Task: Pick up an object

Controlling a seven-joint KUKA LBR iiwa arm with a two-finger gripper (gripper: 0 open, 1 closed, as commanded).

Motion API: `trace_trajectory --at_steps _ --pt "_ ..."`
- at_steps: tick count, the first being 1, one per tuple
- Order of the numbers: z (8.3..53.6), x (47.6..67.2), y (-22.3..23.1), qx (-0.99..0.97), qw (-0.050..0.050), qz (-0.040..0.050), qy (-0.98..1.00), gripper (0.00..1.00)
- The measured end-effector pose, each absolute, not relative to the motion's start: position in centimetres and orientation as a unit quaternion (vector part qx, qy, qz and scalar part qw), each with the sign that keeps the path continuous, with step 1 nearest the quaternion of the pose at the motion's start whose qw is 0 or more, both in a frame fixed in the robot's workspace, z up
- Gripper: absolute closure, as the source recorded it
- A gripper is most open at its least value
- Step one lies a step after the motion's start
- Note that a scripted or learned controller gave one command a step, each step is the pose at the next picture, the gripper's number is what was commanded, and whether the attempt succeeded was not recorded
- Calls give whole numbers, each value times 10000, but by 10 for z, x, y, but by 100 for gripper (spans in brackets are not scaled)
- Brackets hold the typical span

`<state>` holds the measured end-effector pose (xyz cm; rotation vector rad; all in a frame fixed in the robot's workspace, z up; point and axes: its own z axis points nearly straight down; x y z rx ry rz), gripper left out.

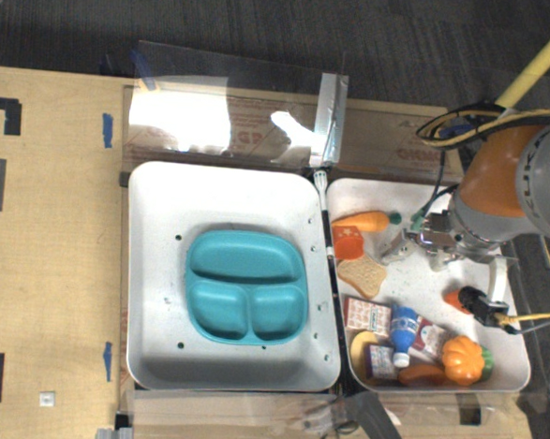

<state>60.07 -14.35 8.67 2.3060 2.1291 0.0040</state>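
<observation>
Two shallow white bins (pixel 154 196) sit on the brown bench, nothing lifted yet.
At right of frame, the two-finger gripper (pixel 407 240) hangs beside the orange toy carrot (pixel 361 221); finger state unclear, grasp remaining.

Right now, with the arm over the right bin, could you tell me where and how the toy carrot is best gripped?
Grip the carrot across its orange body near the middle, coming straight down from above. It lies flat and roughly crosswise near the right bin's far wall, leafy tip toward the gripper. Its long narrow shape suits closing across the width. The red block sits close alongside, so finger room there looks tight.
</observation>
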Motion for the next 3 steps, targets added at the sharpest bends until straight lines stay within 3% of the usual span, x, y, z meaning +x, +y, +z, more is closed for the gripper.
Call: trace_trajectory --at_steps 1,2,3 --pt "85 658 -122 7517 -119 -157 6592 0" --pt "84 654 -113 7837 -81 -178 6208 0" --pt "123 658 -117 8809 -111 -144 4729 0"
